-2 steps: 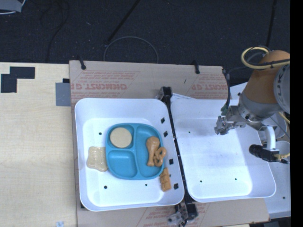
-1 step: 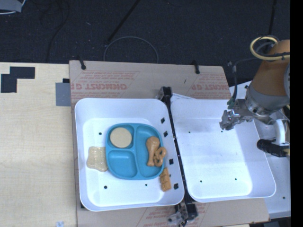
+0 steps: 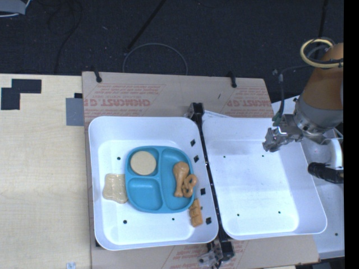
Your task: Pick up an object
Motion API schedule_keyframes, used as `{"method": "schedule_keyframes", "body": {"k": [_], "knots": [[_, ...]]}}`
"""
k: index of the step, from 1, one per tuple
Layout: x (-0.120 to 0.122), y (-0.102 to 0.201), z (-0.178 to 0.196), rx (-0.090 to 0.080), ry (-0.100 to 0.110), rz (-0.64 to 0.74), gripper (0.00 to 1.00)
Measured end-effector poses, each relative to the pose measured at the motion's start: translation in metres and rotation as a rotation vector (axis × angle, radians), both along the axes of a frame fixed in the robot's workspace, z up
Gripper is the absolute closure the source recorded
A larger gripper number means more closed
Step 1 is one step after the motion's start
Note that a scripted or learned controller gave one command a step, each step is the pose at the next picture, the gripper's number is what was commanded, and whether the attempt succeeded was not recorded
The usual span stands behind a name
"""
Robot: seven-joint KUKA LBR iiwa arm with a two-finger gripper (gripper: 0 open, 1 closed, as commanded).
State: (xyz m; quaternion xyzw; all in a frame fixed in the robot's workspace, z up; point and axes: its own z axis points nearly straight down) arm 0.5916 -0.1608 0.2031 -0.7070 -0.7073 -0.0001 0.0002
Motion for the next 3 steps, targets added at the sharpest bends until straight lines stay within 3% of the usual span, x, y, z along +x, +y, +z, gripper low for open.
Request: {"method": "schedule_keyframes", "body": {"k": [2, 3], "knots": [[0.013, 0.105, 0.016, 0.001, 0.001, 0.004, 1.00], [0.005, 0.156, 0.026, 0.002, 0.003, 0.004, 1.00]]}}
